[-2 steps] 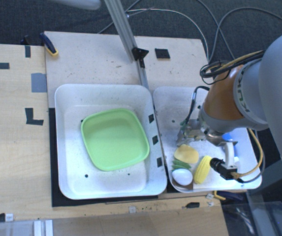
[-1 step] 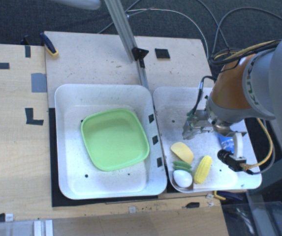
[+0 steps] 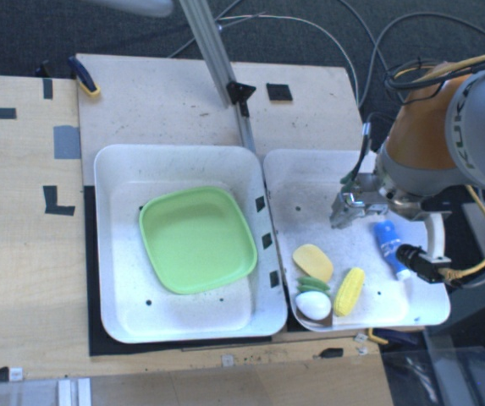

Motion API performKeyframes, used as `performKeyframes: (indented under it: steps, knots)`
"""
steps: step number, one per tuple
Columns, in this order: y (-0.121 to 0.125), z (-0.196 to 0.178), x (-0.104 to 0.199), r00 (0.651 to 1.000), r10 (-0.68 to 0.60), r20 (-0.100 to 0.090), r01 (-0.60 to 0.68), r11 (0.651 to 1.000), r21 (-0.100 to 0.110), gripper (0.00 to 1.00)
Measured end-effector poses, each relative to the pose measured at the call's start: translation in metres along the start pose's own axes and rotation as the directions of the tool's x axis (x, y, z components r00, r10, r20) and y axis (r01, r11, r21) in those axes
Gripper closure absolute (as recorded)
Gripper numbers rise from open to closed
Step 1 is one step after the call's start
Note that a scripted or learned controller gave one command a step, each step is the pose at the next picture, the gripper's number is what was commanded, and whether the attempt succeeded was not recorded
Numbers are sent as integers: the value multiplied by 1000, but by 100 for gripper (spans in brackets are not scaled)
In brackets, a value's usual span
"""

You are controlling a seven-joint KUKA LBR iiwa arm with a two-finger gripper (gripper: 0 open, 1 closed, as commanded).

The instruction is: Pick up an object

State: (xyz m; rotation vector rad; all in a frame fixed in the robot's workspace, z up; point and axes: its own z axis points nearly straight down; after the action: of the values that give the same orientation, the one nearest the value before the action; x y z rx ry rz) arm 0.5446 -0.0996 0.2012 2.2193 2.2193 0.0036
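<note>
A: Ok, going L to R. Bench first, light wood w/ dark tape marks. Left bin next: white, shallow, one thing in it.

B: The green plate?

A: Yep, square-ish w/ rounded corners, lying flat, about centre of that bin, nothing on it. A metal pole slants down from 12 o'clock and ends near the seam btwn the two bins.

B: And the right bin?

A: All the small stuff's bunched toward its 6 o'clock edge. Yellow flat piece, looks like a chip or a slice, can't say which. Just below it a white egg w/ a bit of green touching its top. At the egg's 3 o'clock, right beside it, a corn cob, tilted, tip pointing to abt 1 o'clock.

B: Gripper?

A: Gripper is over the right bin, roughly mid-bin, at 12 o'clock from the corn and well apart from it. Metal claw pointing down-left. Claw apart or together? Cannot tell from this angle, too small and blurry. Nothing visible btwn it.

B: Anything further R?

A: Blue bottle w/ a white cap, lying at the gripper's 4 o'clock, near the bin's 3 o'clock side, partly behind a black fitting on the arm. Arm itself, orange band and grey body, comes in from 3 o'clock, cables looping above it.
</note>
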Motion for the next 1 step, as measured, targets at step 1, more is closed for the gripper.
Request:
performKeyframes:
  steps: [1]
  knots:
    - [2,-62,0,1000,-1,0,1,1000,0,100]
